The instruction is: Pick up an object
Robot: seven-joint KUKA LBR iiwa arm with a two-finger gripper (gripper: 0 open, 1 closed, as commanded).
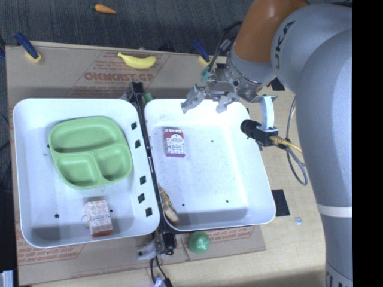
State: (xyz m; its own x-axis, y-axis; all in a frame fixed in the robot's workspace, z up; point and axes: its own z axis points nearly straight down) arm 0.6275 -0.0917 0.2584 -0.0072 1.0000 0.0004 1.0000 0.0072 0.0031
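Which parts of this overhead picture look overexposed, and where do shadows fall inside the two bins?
In the camera view, glare whitens the right bin floor just below the gripper; soft grey shadows lie along the near walls of both bins, darkest in the left bin beside the small carton; the green tray is evenly lit.

Dark carpet floor (149,11) behind bench (72,70)

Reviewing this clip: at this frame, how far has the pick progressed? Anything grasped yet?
Nothing looks picked yet. The gripper hangs over the far rim of the right bin with its fingers spread and nothing between them. The red carton lies flat on that bin's floor, apart from the gripper. In the left bin the green tray and small box rest untouched. Reaching, closing and lifting all remain.
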